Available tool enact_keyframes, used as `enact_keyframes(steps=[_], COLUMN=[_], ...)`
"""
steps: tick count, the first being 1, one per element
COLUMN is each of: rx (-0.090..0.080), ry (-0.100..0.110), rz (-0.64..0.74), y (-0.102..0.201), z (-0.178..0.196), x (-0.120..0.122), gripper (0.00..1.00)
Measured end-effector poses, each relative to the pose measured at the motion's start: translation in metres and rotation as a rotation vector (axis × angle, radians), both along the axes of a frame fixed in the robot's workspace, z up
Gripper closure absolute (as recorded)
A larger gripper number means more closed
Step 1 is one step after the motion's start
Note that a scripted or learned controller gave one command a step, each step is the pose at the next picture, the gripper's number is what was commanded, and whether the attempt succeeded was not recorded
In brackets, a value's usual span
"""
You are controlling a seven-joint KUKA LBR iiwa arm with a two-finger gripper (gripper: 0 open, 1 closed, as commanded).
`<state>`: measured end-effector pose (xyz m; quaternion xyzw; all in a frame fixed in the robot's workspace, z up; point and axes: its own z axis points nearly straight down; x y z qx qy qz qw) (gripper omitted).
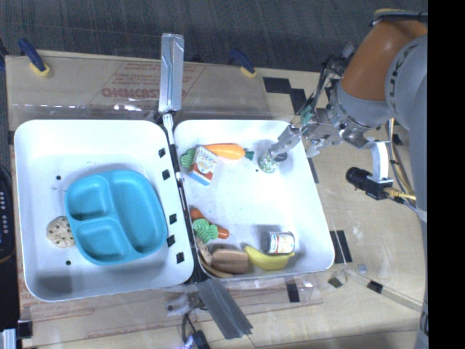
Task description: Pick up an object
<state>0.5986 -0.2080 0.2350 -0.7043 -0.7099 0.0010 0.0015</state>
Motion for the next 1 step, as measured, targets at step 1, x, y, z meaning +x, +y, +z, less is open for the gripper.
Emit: enact_keyframes(steps=[1], rx=[0.004], ry=[0.006], rz=[0.131], y=[0.0389], z=[-0.0923], x=[0.0544], gripper=[0.0])
